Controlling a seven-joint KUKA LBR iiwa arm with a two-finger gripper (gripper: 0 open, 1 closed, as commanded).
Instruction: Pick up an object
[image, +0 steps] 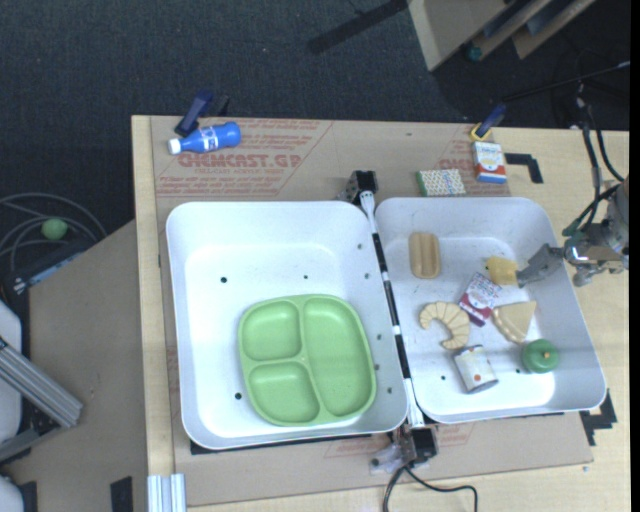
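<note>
The tool (545, 262) hangs at the right bin's (585, 330) right rim, its dark fingers reaching left into the bin, and nothing shows between them. How far they are parted, I cannot tell. The nearest thing is the yellow block (502, 270), just left of the fingertips and slightly lower. Below it lies the cheese wedge (514, 321), and the green ball (540, 356) sits farther down. The green tray (304, 358) fills the left bin, well apart.

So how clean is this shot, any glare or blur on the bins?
Camera view: even lighting, no harsh glare on the white bins; green plate and croissant look sharp; gripper at the right bin's edge looks slightly soft; the floor is dark.
</note>
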